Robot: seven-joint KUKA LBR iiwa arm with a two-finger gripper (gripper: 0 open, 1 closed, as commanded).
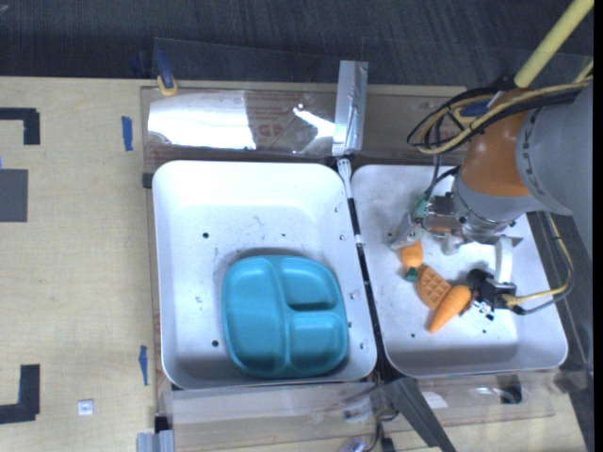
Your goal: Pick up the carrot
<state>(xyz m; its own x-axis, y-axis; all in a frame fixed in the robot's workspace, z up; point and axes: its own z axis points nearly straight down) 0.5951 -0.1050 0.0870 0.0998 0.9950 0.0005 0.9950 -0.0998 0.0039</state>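
Observation:
The carrot is orange and lies at a slant on the floor of the right bin, toward its front. My gripper hangs over the back half of that bin, up and to the left of the carrot and apart from it. Nothing shows between the gripper and the carrot except other small toys.
An orange waffle-like piece touches the carrot's upper left. A small orange piece with a green bit lies just below the gripper. A blue divided plate rests in the left bin. A metal divider stands behind the bins.

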